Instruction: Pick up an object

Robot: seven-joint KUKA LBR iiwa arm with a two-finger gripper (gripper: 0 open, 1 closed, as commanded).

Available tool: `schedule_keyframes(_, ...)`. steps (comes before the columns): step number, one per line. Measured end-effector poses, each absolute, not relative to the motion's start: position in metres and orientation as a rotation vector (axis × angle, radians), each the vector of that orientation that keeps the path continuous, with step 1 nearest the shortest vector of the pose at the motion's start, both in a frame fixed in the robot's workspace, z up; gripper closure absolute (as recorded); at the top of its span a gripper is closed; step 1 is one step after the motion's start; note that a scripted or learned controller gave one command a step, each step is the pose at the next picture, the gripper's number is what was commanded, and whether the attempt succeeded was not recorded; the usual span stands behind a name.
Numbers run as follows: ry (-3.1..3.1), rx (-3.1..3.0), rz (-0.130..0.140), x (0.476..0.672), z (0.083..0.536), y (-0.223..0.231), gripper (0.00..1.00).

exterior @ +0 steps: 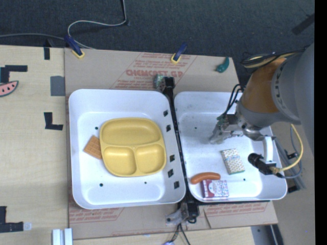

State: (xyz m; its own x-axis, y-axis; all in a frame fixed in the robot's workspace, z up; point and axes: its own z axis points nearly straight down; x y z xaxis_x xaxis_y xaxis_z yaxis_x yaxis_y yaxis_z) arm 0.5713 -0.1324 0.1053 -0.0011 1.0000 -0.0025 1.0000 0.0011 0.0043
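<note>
Your two-finger gripper (220, 132) hangs low over the shallow white right-hand bin (196, 103), fingers slightly parted with nothing between them. You're at the approach step. Nearest it, just beyond the fingertips toward the bin's front wall, lies the small pale patterned packet (232, 161). Next: centre over it, descend, close.

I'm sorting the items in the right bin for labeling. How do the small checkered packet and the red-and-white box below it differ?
The checkered packet is pale with a fine light pattern, while the red-and-white box is dark red with white patches. The packet lies higher in the right bin, standing alone; the box sits at the bottom edge, just under the toy hot dog. The packet stands taller than wide, the box wider than tall. Both are small, flat and rectangular.
</note>
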Motion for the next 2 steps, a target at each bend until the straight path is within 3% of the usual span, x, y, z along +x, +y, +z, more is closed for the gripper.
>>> schedule_keyframes(1,2.219,2.217,0.002,0.571,0.105,-0.132,0.00)
schedule_keyframes(2,2.220,2.217,0.005,0.545,0.087,-0.141,0.00)
